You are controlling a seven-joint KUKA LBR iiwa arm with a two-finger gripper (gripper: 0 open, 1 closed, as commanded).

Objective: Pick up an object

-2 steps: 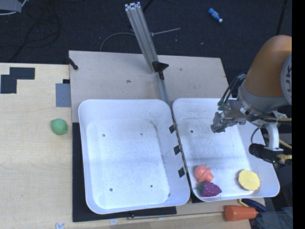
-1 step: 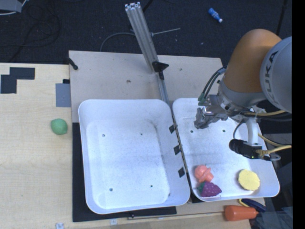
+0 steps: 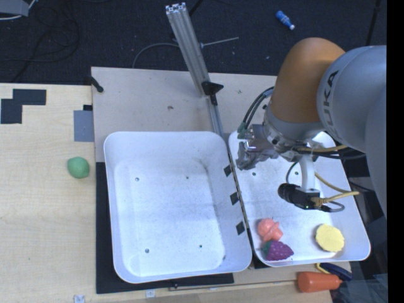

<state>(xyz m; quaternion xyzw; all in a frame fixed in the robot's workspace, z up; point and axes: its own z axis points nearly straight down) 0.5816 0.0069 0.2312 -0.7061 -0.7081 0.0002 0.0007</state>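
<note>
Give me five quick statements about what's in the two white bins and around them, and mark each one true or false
1. A green ball lies on the bench, outside both bins. True.
2. The purple grapes lie in the left bin. False: they lie in the right bin, near its front edge.
3. A yellow object lies in the right bin, apart from the grapes. True.
4. The gripper hangs over the green ball. False: it is over the right bin's far left part, near the divide between the bins.
5. An orange object lies inside the right bin. False: it lies outside, just in front of that bin.
</note>
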